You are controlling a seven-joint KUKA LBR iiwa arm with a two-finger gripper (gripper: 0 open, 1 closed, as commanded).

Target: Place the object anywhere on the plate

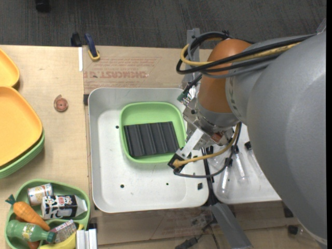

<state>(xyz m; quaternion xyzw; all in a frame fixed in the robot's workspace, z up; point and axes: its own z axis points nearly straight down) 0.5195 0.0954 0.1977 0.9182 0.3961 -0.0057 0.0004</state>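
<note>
Now on green plate point(151, 109), dark ribbed slab point(150, 140) just beside gripper point(206, 135), grip state indiscernible.

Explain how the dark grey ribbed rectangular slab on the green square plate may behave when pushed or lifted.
The dark grey ribbed slab lies flat and low, so it probably will not roll or tip. Its straight edges suggest stiffness. Pushed, it would likely slide until the raised rim of the green plate stops it.
</note>
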